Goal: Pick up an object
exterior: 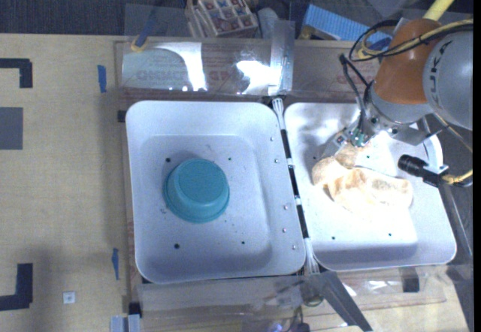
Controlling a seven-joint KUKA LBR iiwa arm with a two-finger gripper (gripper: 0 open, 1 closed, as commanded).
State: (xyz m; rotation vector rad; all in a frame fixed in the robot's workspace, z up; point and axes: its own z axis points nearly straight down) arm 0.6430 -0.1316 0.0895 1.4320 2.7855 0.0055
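A crumpled cream and tan cloth-like object (364,186) lies in the middle of the right bin (391,248). My gripper (347,146) hangs low over that object's upper left end and seems to touch it there. The grey arm with its orange band (406,60) comes in from the upper right and hides the bin's far corner. A teal bowl (197,189) sits upside down in the middle of the left bin (150,128), well away from the gripper.
A ridge (289,173) separates the two bins. A black cable piece with a yellow lead (425,167) reaches over the right bin's right side. A clear plastic sheet (203,67) lies behind the bins, with clutter beyond it.
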